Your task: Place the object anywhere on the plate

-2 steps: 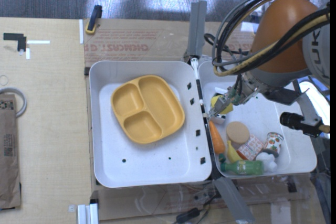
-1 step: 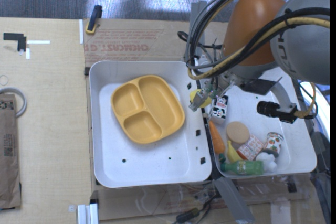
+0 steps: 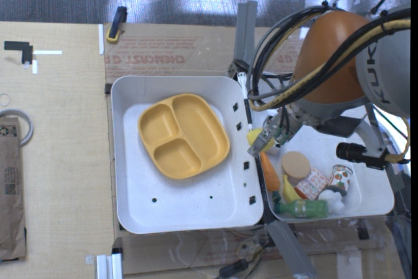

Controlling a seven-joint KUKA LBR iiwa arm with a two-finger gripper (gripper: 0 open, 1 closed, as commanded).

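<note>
A yellow object [image 3: 255,136] is seen at the gripper [image 3: 264,140]; its axis and the gripper's state cannot be told. The plate [image 3: 183,134] is shown with its long axis laid diagonally.

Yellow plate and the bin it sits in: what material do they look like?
Plate: looks like moulded plastic, matte yellow, three compartments with soft rounded ridges and no sharp glare. Left bin: probably thin formed plastic, white and smooth, with rounded corners and a faint sheen; painted metal can't be ruled out from this view.
</note>
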